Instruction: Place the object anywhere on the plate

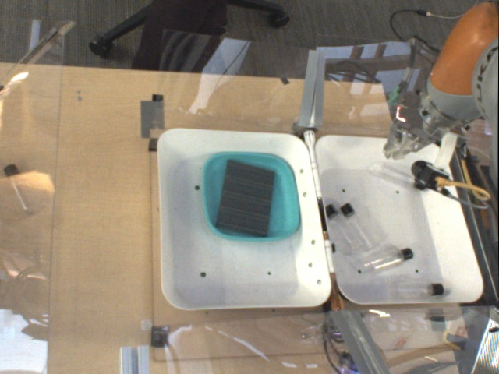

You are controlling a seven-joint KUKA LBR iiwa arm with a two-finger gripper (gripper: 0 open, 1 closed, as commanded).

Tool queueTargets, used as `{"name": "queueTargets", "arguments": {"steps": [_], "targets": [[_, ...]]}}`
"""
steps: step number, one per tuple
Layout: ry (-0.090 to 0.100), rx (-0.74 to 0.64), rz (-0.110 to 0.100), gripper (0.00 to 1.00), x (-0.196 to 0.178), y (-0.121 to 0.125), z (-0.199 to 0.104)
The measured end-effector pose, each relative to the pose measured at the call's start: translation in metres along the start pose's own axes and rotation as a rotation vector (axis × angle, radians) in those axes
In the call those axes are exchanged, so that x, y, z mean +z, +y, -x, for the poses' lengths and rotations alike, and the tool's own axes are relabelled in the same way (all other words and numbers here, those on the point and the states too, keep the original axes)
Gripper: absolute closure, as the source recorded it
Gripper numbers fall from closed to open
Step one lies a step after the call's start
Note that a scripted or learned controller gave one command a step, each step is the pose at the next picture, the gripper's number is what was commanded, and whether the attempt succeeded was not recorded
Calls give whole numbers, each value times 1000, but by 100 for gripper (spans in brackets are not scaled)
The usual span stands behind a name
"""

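Observation:
A teal square plate [290, 209] sits in the left white bin [179, 271]. A dark grey ribbed rectangular block [247, 198] lies flat on the middle of the plate, its long side running front to back. My gripper [398, 147] hangs over the back part of the right bin [460, 275], well to the right of the plate and apart from the block. Nothing shows beneath or between its tips.
In the right bin lie clear plastic tubes with black caps: one near the middle front [385, 257], one at the front edge [421, 291], and a faint one [355, 229] nearer the left wall. Two small black caps [339, 209] rest by that wall.

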State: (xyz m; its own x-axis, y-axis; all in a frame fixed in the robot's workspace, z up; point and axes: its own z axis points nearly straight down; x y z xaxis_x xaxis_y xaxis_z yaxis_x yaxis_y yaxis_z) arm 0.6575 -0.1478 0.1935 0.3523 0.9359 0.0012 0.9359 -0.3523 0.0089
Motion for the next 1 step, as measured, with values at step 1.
{"name": "queueTargets", "arguments": {"steps": [1], "targets": [[1, -171, -4, 100, -2, -75, -44]]}}
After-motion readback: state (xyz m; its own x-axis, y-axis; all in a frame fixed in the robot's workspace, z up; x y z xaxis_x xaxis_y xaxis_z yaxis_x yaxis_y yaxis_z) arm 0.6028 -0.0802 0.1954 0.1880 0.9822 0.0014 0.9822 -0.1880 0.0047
